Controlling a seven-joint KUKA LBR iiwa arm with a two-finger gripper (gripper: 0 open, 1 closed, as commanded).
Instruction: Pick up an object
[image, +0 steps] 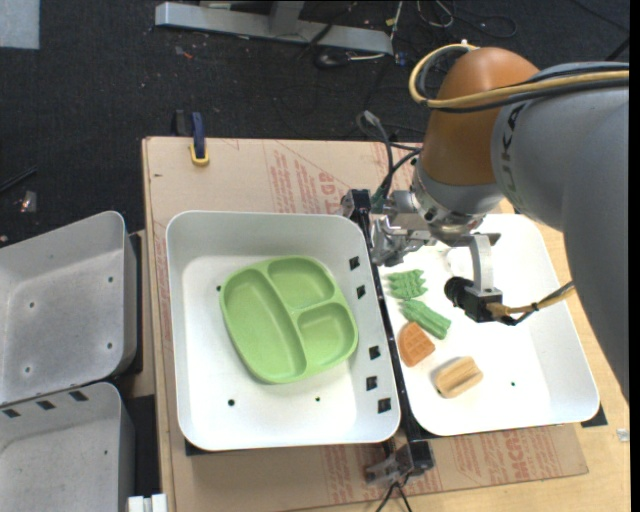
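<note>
From my station I see the arm (540, 130) reaching in from the right, its orange band bulging above the wrist, with the claw (400, 238) hanging over the upper left corner of the right bin (560, 390), close to the divide between the two bins. The wrist and its cables crowd the view there, so I cannot tell whether the claw is released or clenched, and I see nothing clearly held in it. Just below it in the right bin lie two green toy pieces (416, 300), one above the other, with the upper one nearest the claw. Just beneath them sits an orange piece (416, 344), and near that, lower right, a tan bread-shaped piece (458, 376). The left bin (200, 400) holds a green divided plate (288, 318), lying flat and well apart from the claw.
</note>
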